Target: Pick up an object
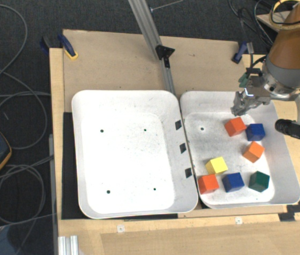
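The two bins point(123, 102) are showing white, the left one speckled with dark dots. In the right bin, three blocks are showing orange point(235, 126), two blue point(255, 132), one yellow point(217, 165), one dark green point(259, 181). The arm point(293, 47) is showing an orange band.

I see a bright, even picture, with soft light that seems to come from above. The two white bins point(123, 153) shine the most, and the left one looks almost washed out in the middle. The blocks point(235, 126) drop only small, faint shadows. The dark floor point(17, 47) stays dim, but I can still make out the cables on it. The arm point(291, 47) at the right looks a bit soft and fuzzy. The whole picture is a little grainy
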